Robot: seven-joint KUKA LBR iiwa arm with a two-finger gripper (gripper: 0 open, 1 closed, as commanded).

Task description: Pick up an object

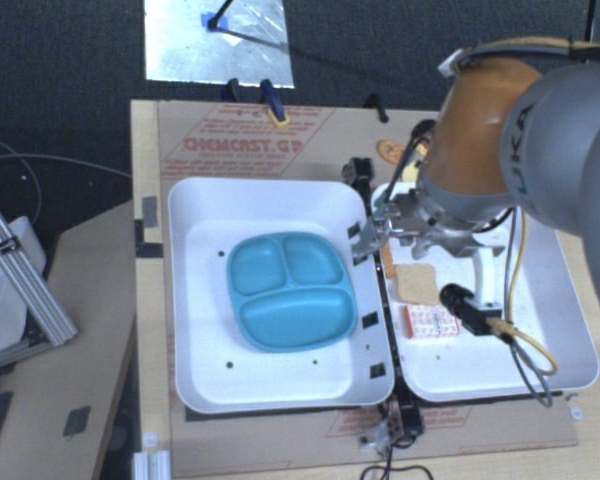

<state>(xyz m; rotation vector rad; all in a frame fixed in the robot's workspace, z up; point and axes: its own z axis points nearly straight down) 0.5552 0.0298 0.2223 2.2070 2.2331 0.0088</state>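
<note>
The end effector (425, 230) hangs over the right bin (570, 338); its state cannot be determined. Below it lie a tan slice (415, 283) and a small printed box (427, 320), touching. Risk: descent off-centre nudges both, yielding no grasp.

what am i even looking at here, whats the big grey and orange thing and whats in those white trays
The big grey and orange thing is a robot arm, reaching in from the right. One fixed camera above the bench took this picture, looking down at a slant.

On the bench sit two shallow white bins side by side. The left bin holds a blue divided plate with three sections. The right bin lies partly under the arm; in it you can see a tan piece that looks like a slice of bread and a small red and white packet.

The arm's wrist hangs low over the right bin. I cannot see anything held.
</note>
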